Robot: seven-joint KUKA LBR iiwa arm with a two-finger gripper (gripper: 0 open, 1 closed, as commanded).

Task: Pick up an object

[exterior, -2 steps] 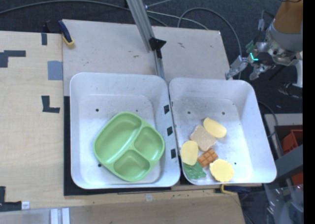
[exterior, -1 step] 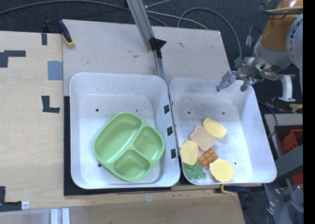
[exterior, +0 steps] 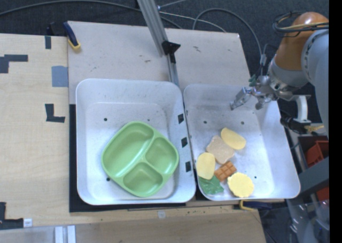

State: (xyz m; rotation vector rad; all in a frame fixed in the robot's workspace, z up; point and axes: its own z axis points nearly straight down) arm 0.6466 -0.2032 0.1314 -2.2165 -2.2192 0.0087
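While the fingers [exterior: 247,98] hang spread apart and hold nothing over the right bin [exterior: 278,180] far edge | toy food heaped below them at the near end: yellow pieces [exterior: 233,138], tan slice [exterior: 219,149], waffle [exterior: 225,171], green leaf [exterior: 211,186] | left bin [exterior: 85,130], well aside: green divided plate [exterior: 140,158] | judged: pre-grasp, descent pending.

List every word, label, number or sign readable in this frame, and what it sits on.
None can be read.
Grey and dark tape patches on the pale wooden bench: blank shapes, no lettering.
Small black marks on the wall between the two shallow white plastic bins: too small to read.
Green three-compartment plastic plate: no print visible.
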